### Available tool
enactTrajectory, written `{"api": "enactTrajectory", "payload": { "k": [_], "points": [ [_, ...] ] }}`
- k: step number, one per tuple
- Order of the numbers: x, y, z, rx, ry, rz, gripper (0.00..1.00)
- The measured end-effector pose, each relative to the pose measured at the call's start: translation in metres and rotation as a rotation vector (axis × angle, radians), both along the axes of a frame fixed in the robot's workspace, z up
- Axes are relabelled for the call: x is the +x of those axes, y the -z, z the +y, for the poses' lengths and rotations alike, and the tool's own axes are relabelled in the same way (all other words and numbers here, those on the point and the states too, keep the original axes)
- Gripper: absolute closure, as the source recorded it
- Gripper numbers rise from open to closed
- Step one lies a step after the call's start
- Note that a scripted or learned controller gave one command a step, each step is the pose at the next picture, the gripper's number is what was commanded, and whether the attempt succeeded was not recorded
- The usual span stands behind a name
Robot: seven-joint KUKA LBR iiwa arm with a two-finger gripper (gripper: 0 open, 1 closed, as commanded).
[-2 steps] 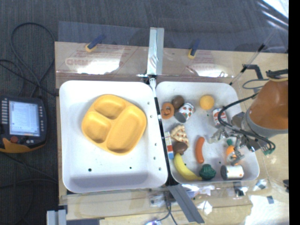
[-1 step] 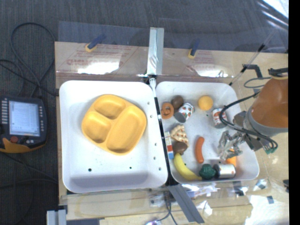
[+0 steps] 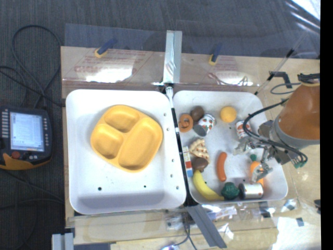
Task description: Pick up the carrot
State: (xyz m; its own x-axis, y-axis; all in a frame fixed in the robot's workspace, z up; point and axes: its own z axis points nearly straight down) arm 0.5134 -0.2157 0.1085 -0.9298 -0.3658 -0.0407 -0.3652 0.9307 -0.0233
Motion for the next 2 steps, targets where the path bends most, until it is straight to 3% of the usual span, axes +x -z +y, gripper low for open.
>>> {"api": "enactTrajectory", "payload": {
  "k": [1,2],
  "points": [
    [0.004,0.012,0.004,-0.002,-0.323,0.009,0.0],
    [-0.011,0.015,0.002,-0.003,-0.33,0.02,0.0]
  ]
}}
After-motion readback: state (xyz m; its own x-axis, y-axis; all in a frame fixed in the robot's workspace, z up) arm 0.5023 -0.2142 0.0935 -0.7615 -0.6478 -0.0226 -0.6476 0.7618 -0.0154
